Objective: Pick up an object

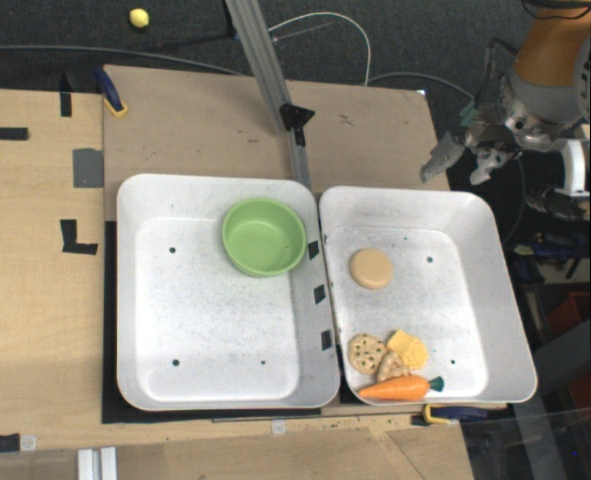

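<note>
Grey gripper [465, 160] fingers spread apart, holding nothing, above bench

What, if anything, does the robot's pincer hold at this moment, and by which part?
Nothing. The pincer hangs open above the far right corner of the right bin, apart from the tan disc, cookie and carrot.

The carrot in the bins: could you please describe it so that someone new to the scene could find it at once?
Start at the right-hand white bin and go to its near left corner, where a few small food items cluster. The carrot lies flat along the near wall, just below the cookie and the yellow cheese piece. It alone is long, tapered and bright orange, with a green tip.
</note>
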Controlling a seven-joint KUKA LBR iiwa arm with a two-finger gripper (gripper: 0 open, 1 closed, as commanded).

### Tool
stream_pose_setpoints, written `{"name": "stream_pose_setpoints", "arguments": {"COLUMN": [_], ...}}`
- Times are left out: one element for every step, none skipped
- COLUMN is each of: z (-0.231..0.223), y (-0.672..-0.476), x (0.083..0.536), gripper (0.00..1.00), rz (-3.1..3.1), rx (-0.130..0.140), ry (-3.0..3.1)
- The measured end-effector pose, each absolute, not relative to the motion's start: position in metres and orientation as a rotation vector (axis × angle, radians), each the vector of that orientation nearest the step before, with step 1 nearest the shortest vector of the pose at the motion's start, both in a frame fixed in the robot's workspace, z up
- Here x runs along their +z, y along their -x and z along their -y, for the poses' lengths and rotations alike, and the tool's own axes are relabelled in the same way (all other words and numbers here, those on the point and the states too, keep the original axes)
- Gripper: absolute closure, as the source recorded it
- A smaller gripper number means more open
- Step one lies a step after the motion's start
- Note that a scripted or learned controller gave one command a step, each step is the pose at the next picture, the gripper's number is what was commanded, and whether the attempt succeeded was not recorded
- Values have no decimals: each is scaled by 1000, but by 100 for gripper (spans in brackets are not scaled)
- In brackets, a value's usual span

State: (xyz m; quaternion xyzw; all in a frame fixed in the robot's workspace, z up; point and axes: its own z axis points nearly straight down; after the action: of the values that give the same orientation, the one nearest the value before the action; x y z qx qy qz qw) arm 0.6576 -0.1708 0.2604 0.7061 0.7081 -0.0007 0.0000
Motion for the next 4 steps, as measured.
{"name": "stream_pose_setpoints", "arguments": {"z": [171, 177, 172, 163], "y": [-657, -664, -663, -662], "x": [260, 209, 164, 102], "gripper": [0, 0, 0, 0], "rz": [-2224, -2226, -2227, -2228], "rx": [-4, -7, -6, -7], "ry": [-2219, -2222, -2221, -2222]}}
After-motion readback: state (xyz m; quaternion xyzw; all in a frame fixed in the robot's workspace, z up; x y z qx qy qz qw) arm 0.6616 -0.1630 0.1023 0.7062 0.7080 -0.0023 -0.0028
